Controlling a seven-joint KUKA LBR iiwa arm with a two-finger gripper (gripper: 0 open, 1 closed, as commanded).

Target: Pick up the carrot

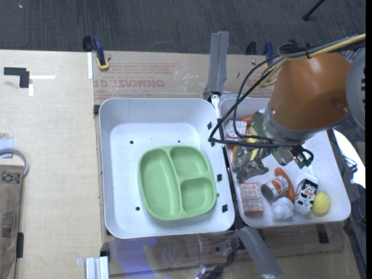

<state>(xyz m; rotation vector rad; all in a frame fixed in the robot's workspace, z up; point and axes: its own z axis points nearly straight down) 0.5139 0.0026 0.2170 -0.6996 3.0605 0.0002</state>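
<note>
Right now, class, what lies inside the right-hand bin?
In the right bin: a small box, an orange bottle, a white lump, a black-and-white carton, a yellow ball. The arm covers the bin's upper part.

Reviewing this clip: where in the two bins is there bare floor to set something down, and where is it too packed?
Bare floor rings the green three-section plastic plate in the left white bin, widest along its far wall. The right white bin is crowded: small box, yellow ball and other items packed beneath the tool.
</note>
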